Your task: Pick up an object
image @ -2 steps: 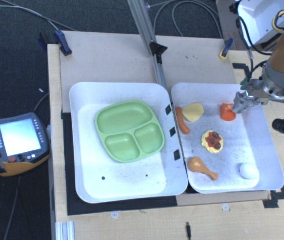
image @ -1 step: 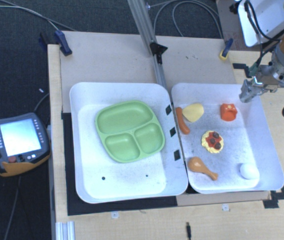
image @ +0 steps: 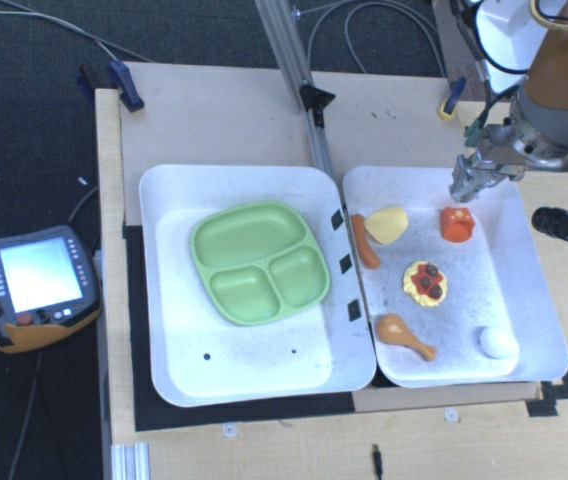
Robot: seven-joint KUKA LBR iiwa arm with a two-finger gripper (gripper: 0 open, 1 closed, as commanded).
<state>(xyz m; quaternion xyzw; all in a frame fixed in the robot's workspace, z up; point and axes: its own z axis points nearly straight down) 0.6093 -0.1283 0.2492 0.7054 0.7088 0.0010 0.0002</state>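
Five toys lie in the right bin (image: 534,258); the gripper (image: 463,190) hangs at its far edge, just above the orange cup (image: 456,225); the cup sits a little nearer the camera; whether the gripper is spread or pressed together, I cannot tell.

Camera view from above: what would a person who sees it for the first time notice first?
Probably the pale green plastic tray with three compartments, lying alone in the left white bin. Next, the small toy foods in the right white bin: an orange-red block, a yellow wedge, a small round pizza and a brown drumstick. The grey gripper hangs above that bin's far edge, near the orange-red block.
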